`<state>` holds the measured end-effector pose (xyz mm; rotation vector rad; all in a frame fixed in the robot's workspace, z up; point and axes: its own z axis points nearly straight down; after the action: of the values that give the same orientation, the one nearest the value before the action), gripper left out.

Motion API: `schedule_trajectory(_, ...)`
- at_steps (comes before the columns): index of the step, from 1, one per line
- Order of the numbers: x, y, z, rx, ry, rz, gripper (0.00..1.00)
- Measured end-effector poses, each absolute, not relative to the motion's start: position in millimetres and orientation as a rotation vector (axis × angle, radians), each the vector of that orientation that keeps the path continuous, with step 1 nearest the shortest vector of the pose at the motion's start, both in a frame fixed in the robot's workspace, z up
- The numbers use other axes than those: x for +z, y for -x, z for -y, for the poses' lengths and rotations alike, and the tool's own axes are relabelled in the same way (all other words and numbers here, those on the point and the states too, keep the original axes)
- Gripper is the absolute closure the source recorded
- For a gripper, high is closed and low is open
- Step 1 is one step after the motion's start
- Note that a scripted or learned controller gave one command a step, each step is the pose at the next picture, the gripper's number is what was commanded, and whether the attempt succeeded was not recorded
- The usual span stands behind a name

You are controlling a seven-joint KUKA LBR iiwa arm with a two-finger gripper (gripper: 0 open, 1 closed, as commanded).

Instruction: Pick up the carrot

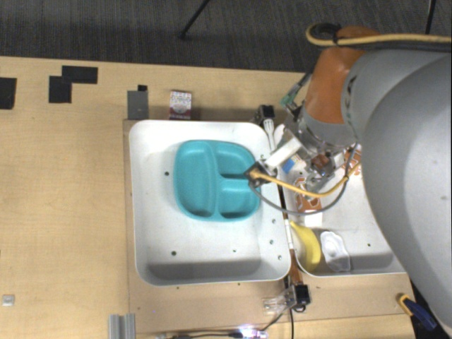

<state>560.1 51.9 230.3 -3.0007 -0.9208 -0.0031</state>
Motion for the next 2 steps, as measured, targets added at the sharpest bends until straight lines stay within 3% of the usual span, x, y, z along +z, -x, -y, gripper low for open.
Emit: schedule_trajectory(2,114,-658.6,109,0.019,3.017,0.87,0.0)
